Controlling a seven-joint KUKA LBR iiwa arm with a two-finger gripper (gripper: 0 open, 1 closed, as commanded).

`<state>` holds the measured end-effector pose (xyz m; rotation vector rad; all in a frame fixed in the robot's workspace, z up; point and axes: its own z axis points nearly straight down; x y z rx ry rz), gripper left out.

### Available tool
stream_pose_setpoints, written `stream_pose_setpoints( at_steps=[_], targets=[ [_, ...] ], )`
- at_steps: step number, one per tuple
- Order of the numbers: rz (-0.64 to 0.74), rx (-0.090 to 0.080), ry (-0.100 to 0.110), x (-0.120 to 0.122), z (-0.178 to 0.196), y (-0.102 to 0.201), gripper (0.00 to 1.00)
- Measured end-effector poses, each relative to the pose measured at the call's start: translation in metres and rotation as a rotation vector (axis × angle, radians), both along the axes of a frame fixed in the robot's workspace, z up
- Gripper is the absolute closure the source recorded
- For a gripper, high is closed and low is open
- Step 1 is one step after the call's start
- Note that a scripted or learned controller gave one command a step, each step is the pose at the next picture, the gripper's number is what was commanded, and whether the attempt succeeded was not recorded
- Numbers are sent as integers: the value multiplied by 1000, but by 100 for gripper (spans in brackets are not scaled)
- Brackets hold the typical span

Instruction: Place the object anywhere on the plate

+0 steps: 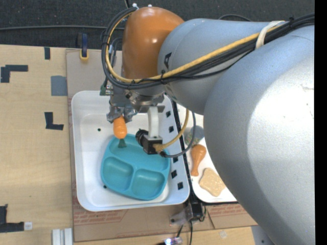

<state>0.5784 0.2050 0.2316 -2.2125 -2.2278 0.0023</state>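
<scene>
The fingers (121, 117) are clamped on the top of a small orange carrot (120, 129), which hangs upright with its green end touching or just above the upper edge of the blue divided plate (134, 173). The plate lies in the left white bin (84, 152). In the right bin (220, 198), partly hidden by the arm, lie an orange drumstick-like piece (196, 157) and a tan slice (211, 182), near each other.
</scene>
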Motion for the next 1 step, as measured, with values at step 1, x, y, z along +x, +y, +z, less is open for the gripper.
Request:
stream_pose_setpoints(
  at_steps=[1],
  targets=[
    [-4, -1, 0, 0, 0, -3, 0]
  ],
)
